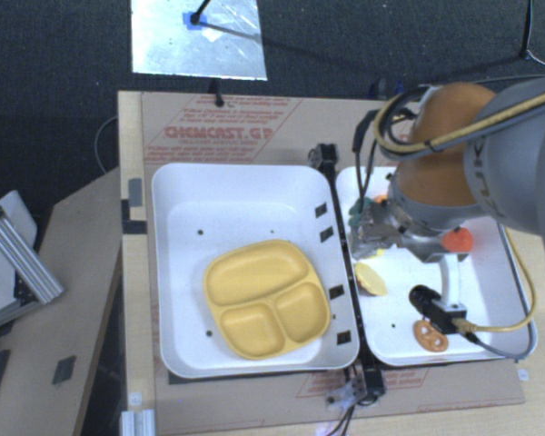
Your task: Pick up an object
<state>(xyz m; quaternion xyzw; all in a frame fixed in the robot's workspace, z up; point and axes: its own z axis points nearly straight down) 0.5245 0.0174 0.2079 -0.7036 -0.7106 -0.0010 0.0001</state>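
From where I stand, nothing has been lifted yet. The grey arm's gripper [367, 227] sits low in the right white bin [395, 343], close by its left wall. Whether it is released or clenched I cannot tell. A pale yellow wedge-shaped piece [371, 280] lies on the bin floor just to the near side of it, and a brown pretzel-shaped ring [429, 336] lies nearer again. By my reckoning, both the grasp and the lift are left to do.

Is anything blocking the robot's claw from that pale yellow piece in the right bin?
Nothing visible does. The gripper is close beside the pale yellow wedge-shaped piece, with only bare floor of the white bin between them. The brown pretzel-shaped ring lies off to the side.
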